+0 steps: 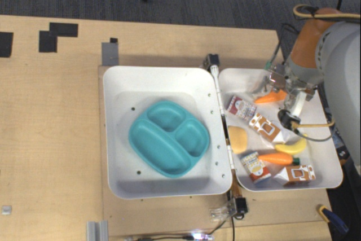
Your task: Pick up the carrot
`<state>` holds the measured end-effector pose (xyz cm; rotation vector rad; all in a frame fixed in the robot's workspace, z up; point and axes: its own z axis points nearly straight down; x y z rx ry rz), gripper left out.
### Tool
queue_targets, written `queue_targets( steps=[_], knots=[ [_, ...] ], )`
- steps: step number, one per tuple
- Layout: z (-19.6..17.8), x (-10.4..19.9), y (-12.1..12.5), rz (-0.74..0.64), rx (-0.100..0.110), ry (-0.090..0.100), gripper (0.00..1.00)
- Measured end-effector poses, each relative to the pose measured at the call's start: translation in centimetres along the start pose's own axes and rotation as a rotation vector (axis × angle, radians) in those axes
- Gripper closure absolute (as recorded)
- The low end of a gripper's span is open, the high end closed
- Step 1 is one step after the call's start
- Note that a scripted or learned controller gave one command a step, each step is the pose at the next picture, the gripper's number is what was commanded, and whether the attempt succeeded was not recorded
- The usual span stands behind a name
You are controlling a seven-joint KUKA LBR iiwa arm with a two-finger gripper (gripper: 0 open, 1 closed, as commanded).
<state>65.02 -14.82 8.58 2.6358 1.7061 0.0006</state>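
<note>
An orange carrot (pixel 271 98) lies in the far part of the right bin (pixel 336 175), its tip pointing left. My gripper (pixel 277 83) hangs right above and against its thick end; I cannot see whether the carrot is between the fingers. A second, longer orange carrot-like piece (pixel 280 158) lies near the front of the same bin, under a yellow banana (pixel 293 147).
Several small cartons (pixel 241 106) (pixel 265 127) (pixel 255 165) (pixel 299 173) and a pale yellow round item (pixel 238 139) crowd the right bin. The left bin (pixel 115 121) holds a teal divided plate (pixel 169 137). The arm fills the bin's right side.
</note>
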Motion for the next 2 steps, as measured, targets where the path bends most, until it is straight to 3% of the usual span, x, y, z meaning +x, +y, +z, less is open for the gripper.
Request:
queue_targets(
  steps=[1,2],
  knots=[
    [0.0,-4.6,-1.4,-0.027,0.0,-0.001,0.0],
    [-1.2,-4.1,-1.2,-0.036,-0.005,0.002,1.0]
  ],
)
